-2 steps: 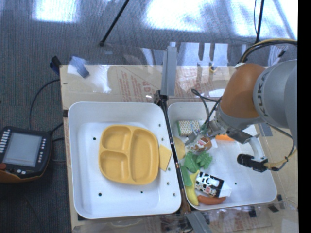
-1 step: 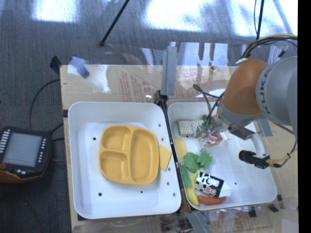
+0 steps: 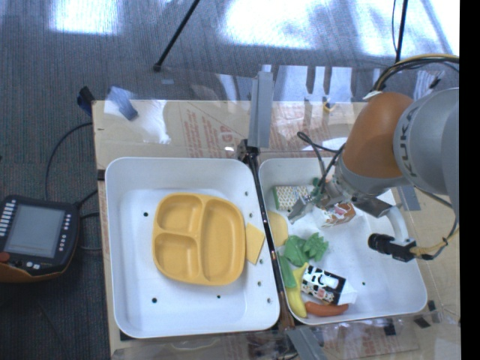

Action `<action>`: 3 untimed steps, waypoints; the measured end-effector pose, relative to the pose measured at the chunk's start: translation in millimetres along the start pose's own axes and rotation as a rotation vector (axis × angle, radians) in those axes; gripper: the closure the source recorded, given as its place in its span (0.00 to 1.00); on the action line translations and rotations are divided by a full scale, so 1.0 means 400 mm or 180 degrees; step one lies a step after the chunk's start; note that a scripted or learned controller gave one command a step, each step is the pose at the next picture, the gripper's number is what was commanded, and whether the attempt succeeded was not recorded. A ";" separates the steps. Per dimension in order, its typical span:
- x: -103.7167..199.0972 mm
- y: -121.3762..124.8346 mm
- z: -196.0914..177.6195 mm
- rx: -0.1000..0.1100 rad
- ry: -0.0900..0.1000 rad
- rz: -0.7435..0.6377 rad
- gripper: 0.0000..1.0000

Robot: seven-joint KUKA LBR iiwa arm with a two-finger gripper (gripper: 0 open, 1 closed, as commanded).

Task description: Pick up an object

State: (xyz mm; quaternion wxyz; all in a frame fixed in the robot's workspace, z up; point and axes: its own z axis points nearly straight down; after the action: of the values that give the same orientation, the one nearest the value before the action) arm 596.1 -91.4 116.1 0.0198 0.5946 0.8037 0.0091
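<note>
Gripper (image 3: 313, 199) low over right bin (image 3: 405, 276), near its back-left corner beside green-patterned box (image 3: 286, 196), positioned for picking; finger state impossible to tell.

Looks like robot lab, not home. Big grey robot arm (image 3: 420, 137) with orange band reaches over worktop (image 3: 187, 130). Two white bins (image 3: 124, 201) sit side by side, holding toy food and yellow plastic plate (image 3: 199, 238). Control pad with screen (image 3: 34, 235) lies on grey carpet floor (image 3: 45, 88), cable running from it. Thin black stand legs (image 3: 180, 25) rise behind worktop. Black cables loop near arm.
</note>
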 end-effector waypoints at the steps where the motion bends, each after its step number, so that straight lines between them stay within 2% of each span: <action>1: 0.026 -0.130 0.018 0.0038 0.0022 0.0274 0.00; 2: 0.055 -0.191 0.024 -0.0005 -0.0003 0.0400 0.00; 3: 0.001 -0.223 0.026 0.0008 0.0026 0.0943 0.00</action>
State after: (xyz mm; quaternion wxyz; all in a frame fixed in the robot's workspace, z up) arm 511.1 -117.2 102.4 0.0143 0.7067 0.7072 0.0134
